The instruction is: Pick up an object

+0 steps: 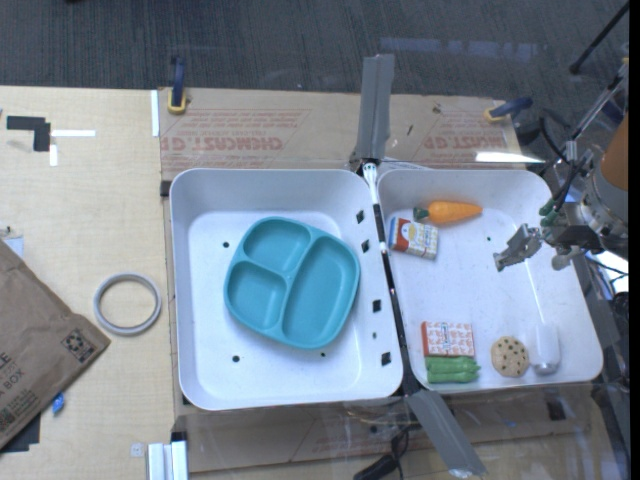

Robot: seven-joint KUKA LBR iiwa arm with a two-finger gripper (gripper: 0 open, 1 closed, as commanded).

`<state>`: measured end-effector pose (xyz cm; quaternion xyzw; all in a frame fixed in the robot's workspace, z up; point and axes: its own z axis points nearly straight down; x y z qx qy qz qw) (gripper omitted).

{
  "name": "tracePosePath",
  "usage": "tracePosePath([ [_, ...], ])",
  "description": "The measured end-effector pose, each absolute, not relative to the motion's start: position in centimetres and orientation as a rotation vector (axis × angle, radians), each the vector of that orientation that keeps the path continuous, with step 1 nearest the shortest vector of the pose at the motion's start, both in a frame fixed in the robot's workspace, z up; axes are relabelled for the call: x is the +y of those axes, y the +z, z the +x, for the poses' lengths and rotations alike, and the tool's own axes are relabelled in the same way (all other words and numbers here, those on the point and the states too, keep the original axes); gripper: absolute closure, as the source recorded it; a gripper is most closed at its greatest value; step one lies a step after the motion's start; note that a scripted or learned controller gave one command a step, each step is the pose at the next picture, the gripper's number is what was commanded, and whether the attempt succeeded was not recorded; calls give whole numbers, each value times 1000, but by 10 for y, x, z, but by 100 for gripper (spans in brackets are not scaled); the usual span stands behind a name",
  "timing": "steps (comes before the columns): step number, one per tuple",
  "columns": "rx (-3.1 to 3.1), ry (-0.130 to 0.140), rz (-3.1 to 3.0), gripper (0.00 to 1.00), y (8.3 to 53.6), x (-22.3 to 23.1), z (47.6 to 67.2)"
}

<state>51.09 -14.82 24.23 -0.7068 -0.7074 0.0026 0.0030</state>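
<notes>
The right bin (560,298) holds several small items. An orange carrot (452,210) lies at the back beside a small red and white carton (414,238). At the front are a red checkered box (447,338), a green pea pod (452,369), a cookie (510,356) and a pale white piece (545,348). My gripper (537,251) hovers over the right side of this bin, open, with nothing between its fingers. It is right of the carton and above the cookie in the view. A teal divided plate (292,282) lies in the left bin (190,268).
A roll of tape (127,302) and a brown cardboard box (35,353) lie on the bench left of the bins. A grey divider post (375,118) stands behind the seam between the bins. Cables hang at the far right.
</notes>
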Motion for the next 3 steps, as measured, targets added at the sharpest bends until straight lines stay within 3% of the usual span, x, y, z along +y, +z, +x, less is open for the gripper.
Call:
tracePosePath([
  [1,-2405,-1,-2023,0,93,-114,496],
  [2,-2550,-6,-1847,0,94,-106,481],
  [3,-2052,8,-2372,0,88,-128,525],
])
